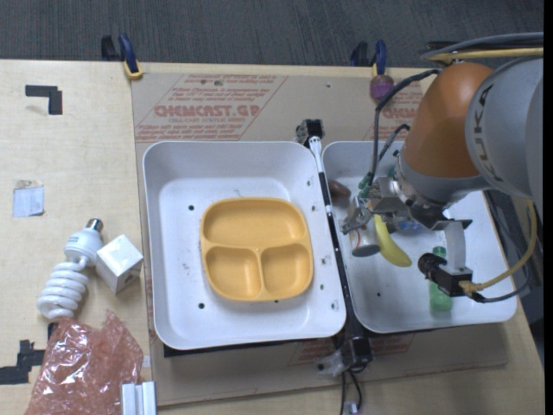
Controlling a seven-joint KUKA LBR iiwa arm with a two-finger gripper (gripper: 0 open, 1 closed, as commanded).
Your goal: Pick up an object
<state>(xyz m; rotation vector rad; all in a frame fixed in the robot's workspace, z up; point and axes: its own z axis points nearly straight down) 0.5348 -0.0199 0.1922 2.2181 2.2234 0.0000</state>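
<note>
Gripper [373, 229] hanging low in right bin [484, 311], beside yellow banana [393, 245]; can't tell its grip. Yellow tray [257, 249] sitting in left bin [173, 232].

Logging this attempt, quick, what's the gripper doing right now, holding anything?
Gripper: over the right white bin, beside a yellow banana-shaped object; open, shut or holding cannot be told.

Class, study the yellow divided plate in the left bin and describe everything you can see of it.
The yellow plate is a rounded-square tray that looks like matte plastic, moulded with a raised rim and three compartments: one wide section along the far side and two smaller ones along the near side. It lies flat and right side up, slightly rotated, near the middle of the left bin, resting on the bin's white floor. Its compartments hold nothing, and it stands apart from the bin's walls.
</note>
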